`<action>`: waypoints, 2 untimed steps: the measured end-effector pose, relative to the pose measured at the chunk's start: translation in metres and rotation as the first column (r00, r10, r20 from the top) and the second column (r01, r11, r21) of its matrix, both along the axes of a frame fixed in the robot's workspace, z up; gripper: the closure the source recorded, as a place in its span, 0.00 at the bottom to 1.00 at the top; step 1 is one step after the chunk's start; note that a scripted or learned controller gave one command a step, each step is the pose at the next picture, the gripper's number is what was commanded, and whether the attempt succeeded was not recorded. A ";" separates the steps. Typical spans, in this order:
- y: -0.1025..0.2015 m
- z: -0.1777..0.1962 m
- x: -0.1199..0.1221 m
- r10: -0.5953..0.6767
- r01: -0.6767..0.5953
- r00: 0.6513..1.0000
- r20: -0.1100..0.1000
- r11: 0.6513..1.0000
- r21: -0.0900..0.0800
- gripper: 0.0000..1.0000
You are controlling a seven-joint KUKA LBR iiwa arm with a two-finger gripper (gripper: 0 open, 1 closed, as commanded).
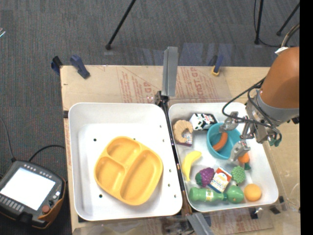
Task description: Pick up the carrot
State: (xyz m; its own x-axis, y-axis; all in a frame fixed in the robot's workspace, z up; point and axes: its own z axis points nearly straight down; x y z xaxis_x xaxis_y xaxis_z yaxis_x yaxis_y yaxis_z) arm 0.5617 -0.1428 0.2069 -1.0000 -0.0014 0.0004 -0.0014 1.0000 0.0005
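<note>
The grey two-finger gripper [235,140] hangs over the right-hand bin with its fingers spread wide and nothing between them, one finger above the bowl and the other reaching down beside the carrot. Well to the gripper's left lies the shallow white plastic left bin [88,116], bearing a yellow plastic tray with three compartments [128,170]. Under the gripper is the shallow white plastic right bin [269,180], crowded with toy food. Just beneath the gripper's left finger sits a teal plastic bowl [215,143] with an orange sausage-like piece [221,141] inside. The small orange toy carrot with a green top [243,158] lies just below the gripper's right finger, against the bowl's outer wall. Nearer the camera from there sit a green bottle [210,195], a yellow banana [190,163] and an orange ball [252,192]. To do this well, I judge the gripper should centre over the carrot, clear of the bowl's rim, before descending and closing.
</note>
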 end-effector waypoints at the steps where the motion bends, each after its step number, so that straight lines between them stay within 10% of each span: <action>1: -0.041 -0.121 0.005 -0.038 0.038 0.999 -0.001 0.999 0.001 0.00; 2: -0.035 -0.119 -0.041 -0.279 0.279 0.960 0.000 0.960 0.001 0.00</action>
State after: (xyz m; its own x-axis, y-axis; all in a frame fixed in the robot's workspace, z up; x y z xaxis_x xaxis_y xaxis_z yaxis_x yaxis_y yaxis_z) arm 0.5203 -0.1782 0.0875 -0.9607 0.2777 0.0003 0.2777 0.9607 0.0011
